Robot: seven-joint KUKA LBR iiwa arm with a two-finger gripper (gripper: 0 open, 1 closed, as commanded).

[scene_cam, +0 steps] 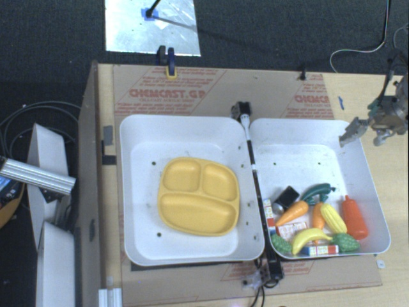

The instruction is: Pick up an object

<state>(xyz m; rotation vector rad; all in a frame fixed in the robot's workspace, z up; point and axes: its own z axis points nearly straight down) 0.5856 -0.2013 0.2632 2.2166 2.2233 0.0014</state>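
- Hovering at the far right edge of the right bin (364, 171), the gripper (365, 133) has its fingers apart and holds nothing.
- Toy foods sit piled in that bin's near corner: carrot (293, 212), banana (308, 236), corn (333, 217), red bottle (353, 216). Any one would do as the object to pick; crowding makes a clean grasp harder.
- A yellow divided plate (198, 196) lies alone in the left bin (137, 171).
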